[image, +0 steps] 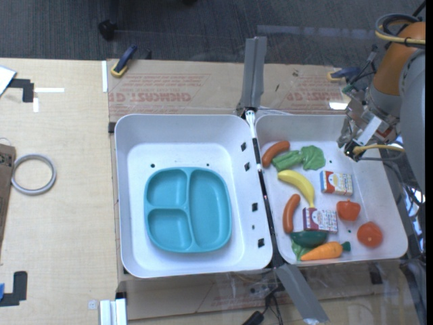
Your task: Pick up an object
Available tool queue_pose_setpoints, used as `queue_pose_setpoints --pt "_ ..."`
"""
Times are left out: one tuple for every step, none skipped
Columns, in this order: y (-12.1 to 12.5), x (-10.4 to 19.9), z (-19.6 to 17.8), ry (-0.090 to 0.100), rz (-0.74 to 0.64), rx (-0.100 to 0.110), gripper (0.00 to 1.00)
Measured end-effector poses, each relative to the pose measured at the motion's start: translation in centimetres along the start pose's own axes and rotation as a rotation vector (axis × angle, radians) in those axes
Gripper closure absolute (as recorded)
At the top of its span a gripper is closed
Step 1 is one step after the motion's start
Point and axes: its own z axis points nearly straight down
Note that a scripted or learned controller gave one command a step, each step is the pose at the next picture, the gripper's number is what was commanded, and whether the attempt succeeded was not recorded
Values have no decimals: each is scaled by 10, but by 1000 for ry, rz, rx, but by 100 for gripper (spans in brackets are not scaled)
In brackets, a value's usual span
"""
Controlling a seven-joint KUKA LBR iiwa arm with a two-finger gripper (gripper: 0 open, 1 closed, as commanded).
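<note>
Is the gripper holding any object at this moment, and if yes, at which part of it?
Nothing is held. The gripper hangs above the right bin's far right corner, and no toy food shows at it.

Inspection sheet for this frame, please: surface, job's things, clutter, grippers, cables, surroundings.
Surface: two white bins side by side; left bin, right bin.
Job's things: right bin holds banana, two sausages, lettuce, carrot, two tomatoes, two small cartons.
Clutter: blue divided plate in left bin; tape roll on the bench, left.
Grippers: gripper over the right bin's far right corner, nothing seen between its jaws.
Cables: bundle beside the wrist.
Surroundings: cardboard sheet, chair base beyond.
</note>
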Motion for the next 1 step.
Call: queue_pose_setpoints --pt "6 -17 26 1 -70 -1 100"
